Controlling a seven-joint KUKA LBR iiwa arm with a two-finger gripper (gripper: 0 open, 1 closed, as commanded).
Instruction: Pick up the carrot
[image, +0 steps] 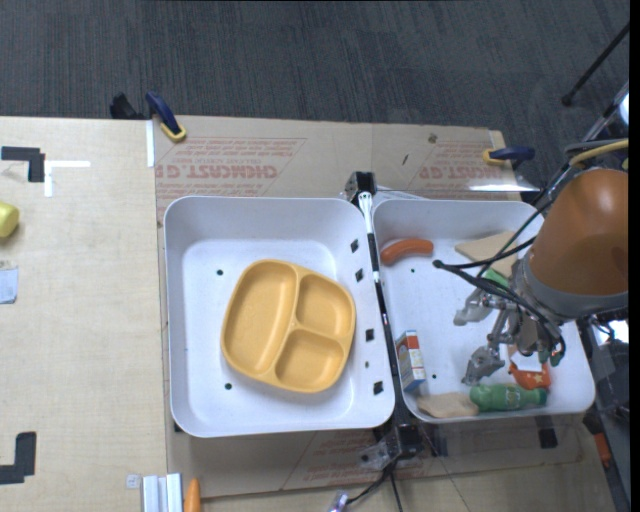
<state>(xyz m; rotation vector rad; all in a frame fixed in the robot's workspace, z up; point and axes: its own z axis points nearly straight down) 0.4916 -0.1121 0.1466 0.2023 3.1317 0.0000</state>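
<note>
Two shallow white bins sit side by side on a cardboard sheet laid over the worktop (80, 330). The left bin (190, 400) holds a yellow divided plate (288, 325) with three compartments, lying flat near the bin's middle.

The right bin (440, 300) holds the loose items. A sausage-like orange-red piece (405, 249) lies at the far left corner, just beside the dividing wall. A small carton (410, 360) rests against the left wall, nearer the viewer. A tan flat piece (448, 405) lies along the near wall, touching or nearly touching a green item (508, 397) to its right. Another tan piece (490, 245) lies at the far side, partly under cables.

The carrot (530, 376), orange with a green tip, lies in the near right part of the right bin, just above the green item and directly below the arm's wrist.

The arm (590, 240) enters from the right, its orange band above the bin's right edge. The gripper (500, 352) hangs low over the bin, just left of the carrot; its metal fingers (480, 368) appear spread apart with nothing between them.

A yellow object (6, 220) rests at the far left edge of the worktop. Two blue clamps (165, 115) pin the cardboard at its far edge.
</note>
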